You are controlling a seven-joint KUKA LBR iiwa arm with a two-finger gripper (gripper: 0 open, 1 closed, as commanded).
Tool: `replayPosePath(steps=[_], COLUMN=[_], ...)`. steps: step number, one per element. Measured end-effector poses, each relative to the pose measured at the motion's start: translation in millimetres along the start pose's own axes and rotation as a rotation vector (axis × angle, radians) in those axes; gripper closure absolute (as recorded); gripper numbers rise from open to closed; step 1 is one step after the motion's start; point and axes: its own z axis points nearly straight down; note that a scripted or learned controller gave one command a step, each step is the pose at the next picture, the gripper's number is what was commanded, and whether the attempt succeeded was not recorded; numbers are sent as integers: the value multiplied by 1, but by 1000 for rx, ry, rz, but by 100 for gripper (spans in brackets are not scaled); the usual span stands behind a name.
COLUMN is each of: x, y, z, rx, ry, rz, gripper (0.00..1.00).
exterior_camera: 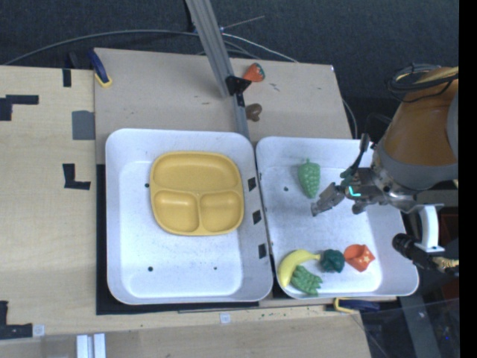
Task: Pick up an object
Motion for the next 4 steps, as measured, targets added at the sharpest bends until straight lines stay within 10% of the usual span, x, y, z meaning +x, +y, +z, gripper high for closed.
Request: replayPosePath(steps=[3,4], x=[-5,-4], y=[9,9], z=[141,131], rx=[0,0], ry=[-2,0], rz=[1,0], gripper=[0,100])
